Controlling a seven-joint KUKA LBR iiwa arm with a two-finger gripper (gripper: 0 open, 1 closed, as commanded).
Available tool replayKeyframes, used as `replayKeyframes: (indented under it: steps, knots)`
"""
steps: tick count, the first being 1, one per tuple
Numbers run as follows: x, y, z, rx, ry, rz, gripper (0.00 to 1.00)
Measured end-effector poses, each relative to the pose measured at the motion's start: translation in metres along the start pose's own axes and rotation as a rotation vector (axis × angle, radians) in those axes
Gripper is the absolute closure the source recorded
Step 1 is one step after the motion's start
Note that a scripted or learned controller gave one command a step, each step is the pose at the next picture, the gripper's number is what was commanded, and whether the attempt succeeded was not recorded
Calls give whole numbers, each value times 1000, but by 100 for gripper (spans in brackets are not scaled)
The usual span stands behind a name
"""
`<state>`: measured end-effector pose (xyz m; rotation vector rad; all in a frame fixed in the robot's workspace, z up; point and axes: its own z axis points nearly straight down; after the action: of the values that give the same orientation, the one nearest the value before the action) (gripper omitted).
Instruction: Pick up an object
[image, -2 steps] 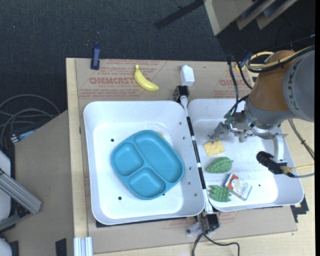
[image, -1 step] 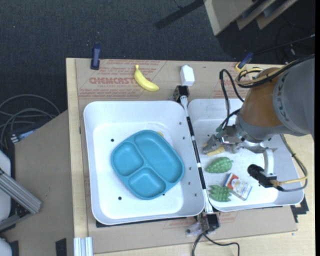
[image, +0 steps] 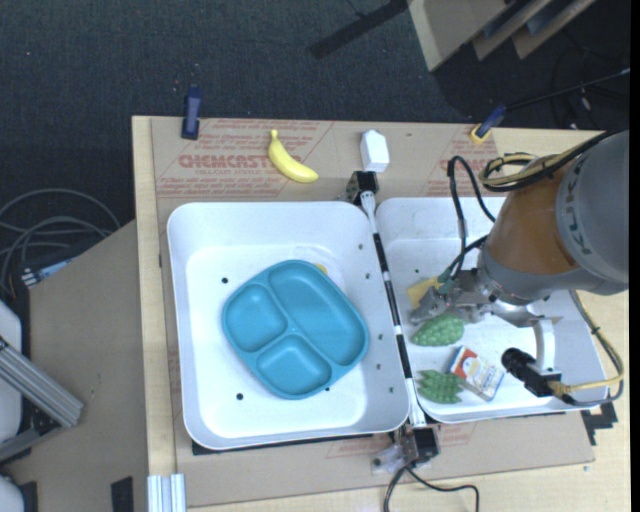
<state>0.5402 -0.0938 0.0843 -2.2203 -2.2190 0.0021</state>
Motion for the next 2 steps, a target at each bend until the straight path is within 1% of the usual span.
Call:
replayKeyframes:
  steps: [1,2]
  knots:
    - [-9,-59,0,0,0,1,0]
    - [-5,-62,0,1,1,0,0]
